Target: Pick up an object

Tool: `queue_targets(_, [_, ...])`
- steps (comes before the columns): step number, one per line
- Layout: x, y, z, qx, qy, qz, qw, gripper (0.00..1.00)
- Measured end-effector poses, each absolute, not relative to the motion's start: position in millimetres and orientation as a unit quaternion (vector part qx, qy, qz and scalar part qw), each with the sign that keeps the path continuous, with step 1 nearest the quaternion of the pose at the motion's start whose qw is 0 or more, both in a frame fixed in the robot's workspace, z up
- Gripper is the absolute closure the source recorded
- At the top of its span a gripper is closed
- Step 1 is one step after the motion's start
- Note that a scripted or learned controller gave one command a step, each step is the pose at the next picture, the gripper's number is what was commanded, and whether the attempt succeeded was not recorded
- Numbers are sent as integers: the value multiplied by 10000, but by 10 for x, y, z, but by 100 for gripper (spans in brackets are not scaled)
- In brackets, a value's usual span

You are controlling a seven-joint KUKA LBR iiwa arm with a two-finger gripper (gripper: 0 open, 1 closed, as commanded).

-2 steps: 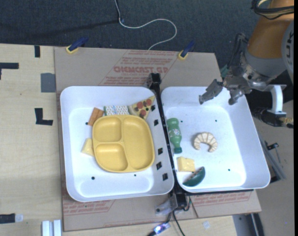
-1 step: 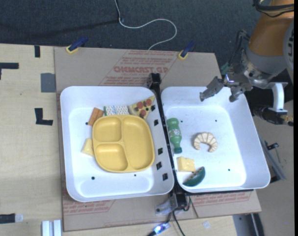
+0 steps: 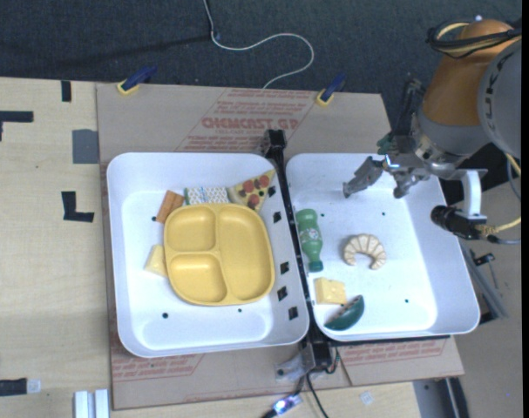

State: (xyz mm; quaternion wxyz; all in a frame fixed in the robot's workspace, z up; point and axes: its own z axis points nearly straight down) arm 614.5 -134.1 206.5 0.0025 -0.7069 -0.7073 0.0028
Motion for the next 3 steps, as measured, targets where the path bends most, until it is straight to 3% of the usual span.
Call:
queue_targets(2, [6020,-1235,1026,-7069,-7073,23,2,0])
queue_targets(3, [6030,-1275,861,-7079,-7063,14,-49,0])
